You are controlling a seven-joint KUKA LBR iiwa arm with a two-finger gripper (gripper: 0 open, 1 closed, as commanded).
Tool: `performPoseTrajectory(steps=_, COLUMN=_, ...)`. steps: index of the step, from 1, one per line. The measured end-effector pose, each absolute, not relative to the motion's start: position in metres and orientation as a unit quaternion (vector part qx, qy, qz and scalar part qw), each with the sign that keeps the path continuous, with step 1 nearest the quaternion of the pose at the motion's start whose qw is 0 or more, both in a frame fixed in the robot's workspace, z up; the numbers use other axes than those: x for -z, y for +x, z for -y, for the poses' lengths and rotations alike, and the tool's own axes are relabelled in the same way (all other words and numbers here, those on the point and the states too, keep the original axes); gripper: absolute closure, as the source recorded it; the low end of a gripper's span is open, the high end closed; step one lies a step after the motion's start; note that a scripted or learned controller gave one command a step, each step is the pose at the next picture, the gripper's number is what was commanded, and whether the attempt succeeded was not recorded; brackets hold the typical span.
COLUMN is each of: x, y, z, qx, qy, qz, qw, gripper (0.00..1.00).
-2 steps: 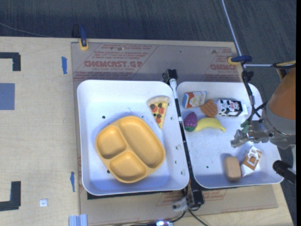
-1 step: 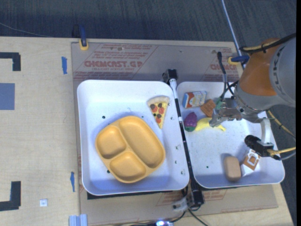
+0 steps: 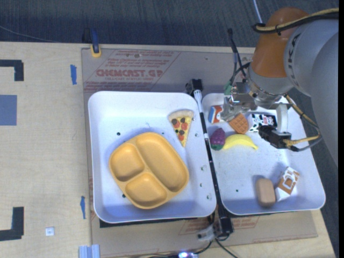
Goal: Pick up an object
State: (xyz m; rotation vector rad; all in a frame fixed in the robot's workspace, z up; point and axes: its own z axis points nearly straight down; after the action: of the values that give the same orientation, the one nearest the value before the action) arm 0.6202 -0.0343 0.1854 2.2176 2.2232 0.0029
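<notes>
From the overhead cam we see two white bins side by side. In the left bin [image 3: 102,160] sits a yellow divided tray [image 3: 148,168], w/ a pizza slice toy [image 3: 181,123] near the bin's upper-right corner, apart from the tray.

The right bin [image 3: 306,198] holds most of the small stuff: a purple grape bunch [image 3: 217,138] touching a yellow banana [image 3: 240,142] at mid-left, a waffle-like orange piece [image 3: 239,124] just above the banana, a red/white item [image 3: 215,113] near the upper-left corner, a black-and-white patterned item [image 3: 263,120] partly under the arm, and at lower right a tan bread roll [image 3: 265,191] beside a white/orange box [image 3: 288,181].

The gripper [image 3: 232,105] hangs over the right bin's upper-left area, just above the waffle piece and red/white item. Whether it's clenched or released, we can't tell; cables and wrist hardware clutter it.
</notes>
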Motion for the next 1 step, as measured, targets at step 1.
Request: performPoseTrajectory(steps=1, x=-0.2466, y=0.5677, z=0.0882, qx=0.0, qy=0.707, qz=-0.707, qw=0.001, gripper=1.0)
